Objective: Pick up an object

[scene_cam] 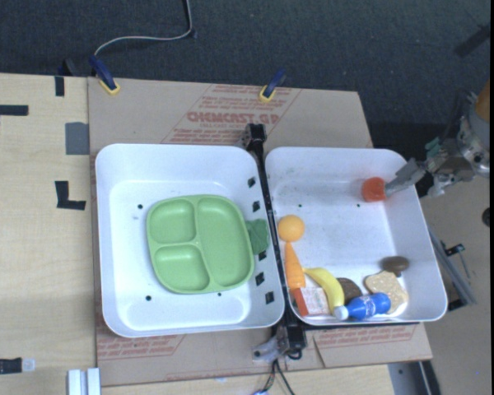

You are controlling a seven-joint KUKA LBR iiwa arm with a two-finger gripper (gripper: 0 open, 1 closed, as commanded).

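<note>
My gripper (405, 177) hangs over the right rim of the right bin (337, 167), its tip just right of a small red object (373, 189) that rests on the bin floor. Nothing shows held in it. Along the bin's left and front sides lie an orange ball (291, 228), an orange carrot (293, 268), a yellow banana (328, 284), a red-and-white packet (311, 301), a blue bottle (365, 306), a tan bread slice (386, 286) and a brown oval piece (394, 263).
The left bin (119, 179) holds a green divided plate (199, 243); a small green item (258, 235) sits at the plate's right edge by the wall between the bins. Both bins stand on cardboard (222, 113) held by clips.
</note>
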